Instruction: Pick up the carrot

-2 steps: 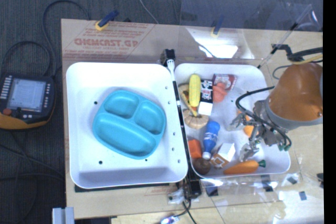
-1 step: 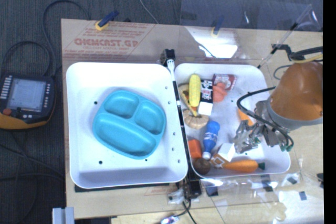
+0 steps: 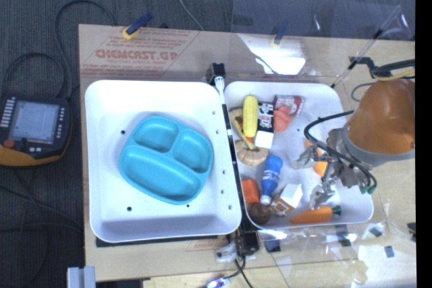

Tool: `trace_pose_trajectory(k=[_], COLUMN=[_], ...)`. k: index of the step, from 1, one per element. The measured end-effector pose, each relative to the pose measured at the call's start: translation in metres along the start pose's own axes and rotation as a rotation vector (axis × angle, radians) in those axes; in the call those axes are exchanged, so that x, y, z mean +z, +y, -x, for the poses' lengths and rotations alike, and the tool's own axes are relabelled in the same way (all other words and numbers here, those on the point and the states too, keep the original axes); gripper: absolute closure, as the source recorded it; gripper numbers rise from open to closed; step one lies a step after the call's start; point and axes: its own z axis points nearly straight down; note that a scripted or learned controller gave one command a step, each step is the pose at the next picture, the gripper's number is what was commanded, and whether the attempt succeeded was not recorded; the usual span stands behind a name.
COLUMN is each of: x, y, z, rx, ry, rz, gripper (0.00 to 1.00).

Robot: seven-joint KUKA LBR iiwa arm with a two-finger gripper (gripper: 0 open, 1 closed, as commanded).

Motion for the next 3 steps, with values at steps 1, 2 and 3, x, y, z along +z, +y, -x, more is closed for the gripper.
trace_pose_trajectory(k=[1, 2, 3], x=[-0.0095, -0.0089, -0.0187], y=[-0.0001, 0.0001, -0.0003], z=[0.0015, 0.0012, 0.0033], rx=[0.0, 0.0, 0.001], ry=[-0.001, 0.0, -0.004], rz=[-0.001, -0.001, -0.003], gripper=[1.0, 0.0, 1.0])
